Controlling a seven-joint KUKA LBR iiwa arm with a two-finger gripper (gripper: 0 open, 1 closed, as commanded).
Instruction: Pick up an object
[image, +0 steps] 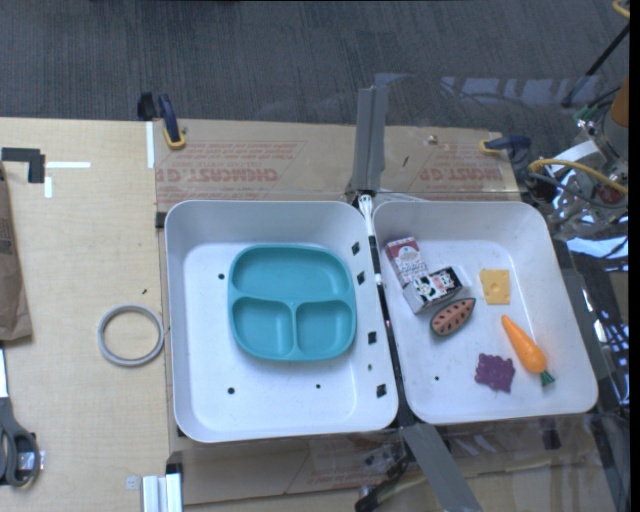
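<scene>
Left bin (190, 330): a white bin. A blue tray (293, 302) with three parts sits in its middle.
Right bin (560, 290): a white bin just beside the left one, at its 3 o'clock. All the small things I could pick lie in here.
Little carton (404, 259): red and white, lying down near the wall between the two bins, at about 10 o'clock from the middle of the right bin.
Black and white box (437, 285): touching the little carton, at its 4 o'clock.
Brown oval thing (453, 317): it has red dots and lies just below the black and white box, at its 5 o'clock.
Yellow square (495, 286): flat like cheese, near the black and white box, at its 3 o'clock.
Carrot (526, 347): orange with a green end, slanting, at 5 o'clock from the yellow square.
Purple thing (494, 372): bumpy, just beside the carrot, at its 8 o'clock.
My gripper: I cannot tell where it is or how wide it is, so I cannot tell how the things lie from it.
Tape ring (131, 334): on the bench, well apart from the left bin, at its 9 o'clock.
</scene>
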